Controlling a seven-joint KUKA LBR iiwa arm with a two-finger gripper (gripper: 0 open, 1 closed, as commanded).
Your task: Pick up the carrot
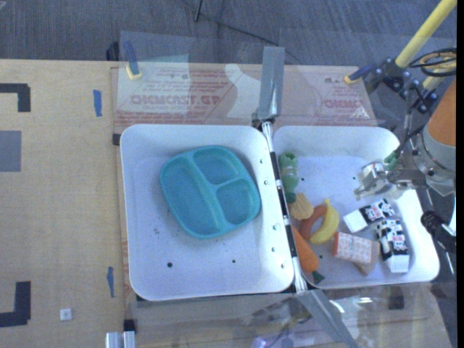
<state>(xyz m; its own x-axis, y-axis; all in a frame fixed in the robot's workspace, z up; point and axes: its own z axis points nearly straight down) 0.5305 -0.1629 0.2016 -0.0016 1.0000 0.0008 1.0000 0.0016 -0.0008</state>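
Your gripper (371, 180) hovers over the right bin (341, 145), jaws' state unclear; carrot (305, 249) lies well apart.

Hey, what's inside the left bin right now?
The left bin holds a blue divided plate lying flat, its three compartments bare. A few dark specks dot the bin floor. Whatever lies under the plate is covered.

2 white bins (138, 194), 1 blue divided plate (210, 191), 1 carrot (304, 249), 1 banana (328, 223), 1 green bottle (288, 172)
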